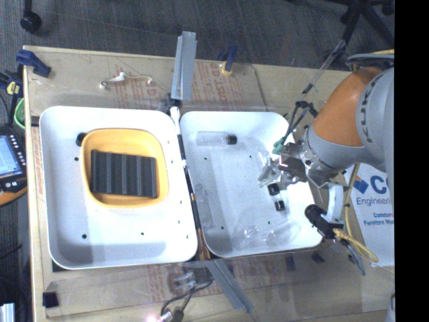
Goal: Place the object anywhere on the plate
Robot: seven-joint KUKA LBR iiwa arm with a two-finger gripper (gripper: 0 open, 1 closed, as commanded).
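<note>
While the gripper (275, 180) hangs low over the right bin (228, 247) at about 3 o'clock of its floor, the step in hand appears to be the pick. Nearest the viewer, along the right bin's 6 o'clock edge, lie faint clear items (268, 233) that are hard to make out. Above them sit two small dark pieces (279, 205) just below the gripper; whether they are gripper parts or loose things cannot be told. Nothing is visibly pinched, and whether the gripper is spread or pressed together cannot be told. A clear tube with a dark cap (218, 139) lies near the bin's 12 o'clock wall, well apart from the gripper; which item is the task's object is uncertain. The yellow plate (124, 139), bearing a dark ribbed insert (125, 174), rests in the left bin (60, 233) toward 12 o'clock. For a sound pick, close squarely on the item, lift clear of both bin walls, then carry toward 9 o'clock and release low over the plate. Transparent items may slip.
</note>
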